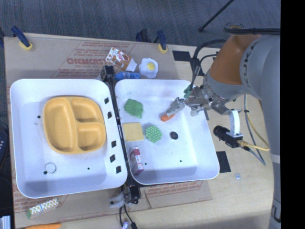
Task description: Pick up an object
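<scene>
The right bin (pixel 190 163) holds a small orange piece (pixel 166 117), a green leafy lump (pixel 134 108), a yellow square block (pixel 133 131), a green knobbly ball (pixel 153 133), a small dark disc (pixel 174 136) and a red-and-white bottle (pixel 137 160) against its left wall. My gripper (pixel 175 107) reaches in from the right, low over the bin's upper middle. Its tip sits right at the upper end of the orange piece. I cannot see whether the piece is gripped.
The left bin (pixel 24 104) carries a yellow divided plate (pixel 75 124) and a small clear ring (pixel 50 167). Behind the bins lie a snack packet (pixel 117 57), a blue item (pixel 126 75) and a white-and-yellow toy egg (pixel 149 67). Cables trail at the right.
</scene>
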Robot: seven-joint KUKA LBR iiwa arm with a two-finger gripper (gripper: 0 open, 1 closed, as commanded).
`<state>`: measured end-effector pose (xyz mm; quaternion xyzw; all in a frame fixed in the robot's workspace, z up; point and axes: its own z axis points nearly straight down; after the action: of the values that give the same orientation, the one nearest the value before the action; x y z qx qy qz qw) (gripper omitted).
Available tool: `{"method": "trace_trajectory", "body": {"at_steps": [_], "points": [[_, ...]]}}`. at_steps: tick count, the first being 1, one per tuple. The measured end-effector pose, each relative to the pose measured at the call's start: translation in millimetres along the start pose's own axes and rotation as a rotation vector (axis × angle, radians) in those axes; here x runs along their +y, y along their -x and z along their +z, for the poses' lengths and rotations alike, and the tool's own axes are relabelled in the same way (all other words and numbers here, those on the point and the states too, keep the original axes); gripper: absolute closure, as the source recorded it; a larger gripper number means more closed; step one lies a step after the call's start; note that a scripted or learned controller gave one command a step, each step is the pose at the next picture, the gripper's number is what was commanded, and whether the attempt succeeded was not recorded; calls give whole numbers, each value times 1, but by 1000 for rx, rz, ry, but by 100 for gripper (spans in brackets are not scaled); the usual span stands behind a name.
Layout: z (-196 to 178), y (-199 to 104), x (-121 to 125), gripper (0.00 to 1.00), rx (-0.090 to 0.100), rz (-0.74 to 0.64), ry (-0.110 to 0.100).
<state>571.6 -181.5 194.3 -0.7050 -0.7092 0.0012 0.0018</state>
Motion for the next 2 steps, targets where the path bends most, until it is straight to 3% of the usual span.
{"method": "trace_trajectory", "body": {"at_steps": [1, 2], "points": [[103, 23, 45, 0, 0, -212, 1], [92, 23, 46, 100, -1, -217, 2]]}}
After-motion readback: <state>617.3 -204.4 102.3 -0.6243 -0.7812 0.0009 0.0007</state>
